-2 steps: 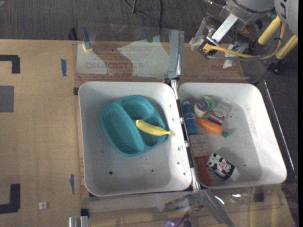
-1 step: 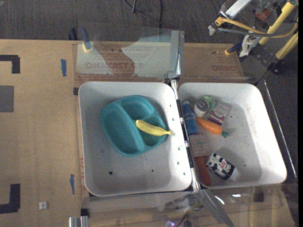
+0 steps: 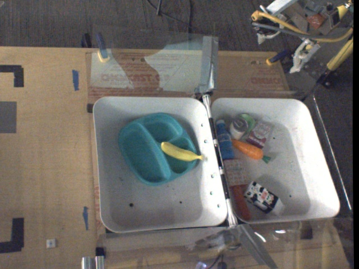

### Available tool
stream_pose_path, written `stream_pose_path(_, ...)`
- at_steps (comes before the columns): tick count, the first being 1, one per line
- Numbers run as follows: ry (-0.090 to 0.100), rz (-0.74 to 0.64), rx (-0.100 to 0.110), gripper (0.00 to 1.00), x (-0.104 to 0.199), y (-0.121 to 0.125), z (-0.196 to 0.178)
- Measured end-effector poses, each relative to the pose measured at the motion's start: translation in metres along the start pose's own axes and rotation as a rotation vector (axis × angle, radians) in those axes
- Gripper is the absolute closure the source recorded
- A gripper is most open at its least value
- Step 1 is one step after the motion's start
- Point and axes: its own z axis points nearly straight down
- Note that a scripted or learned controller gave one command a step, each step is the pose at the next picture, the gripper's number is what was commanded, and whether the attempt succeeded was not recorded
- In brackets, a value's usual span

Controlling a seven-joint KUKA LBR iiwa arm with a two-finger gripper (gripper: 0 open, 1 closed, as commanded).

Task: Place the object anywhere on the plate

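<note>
One banana (image 3: pixel 180 152) lies on one teal plate (image 3: pixel 143 156); the gripper's (image 3: pixel 300 55) state I cannot tell.

Yellow plastic banana (image 3: pixel 180 152) lies on teal divided plate (image 3: pixel 143 156) in left shallow white bin (image 3: pixel 112 200); orange toy carrot (image 3: pixel 248 149) in right white bin (image 3: pixel 314 172).

The arm (image 3: pixel 314 15) is cut off by the top and right edges, and its fingers cannot be made out among the cables. In the right bin (image 3: pixel 314 167), a red packet (image 3: pixel 241 202) lies partly under a black-and-white carton (image 3: pixel 261 196), whose print is perhaps too small to read.
</note>
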Motion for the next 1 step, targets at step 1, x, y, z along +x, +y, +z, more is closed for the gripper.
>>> stream_pose_path(1,0.001,0.093,-0.001,0.0,-0.0393,0.0478,-0.0001)
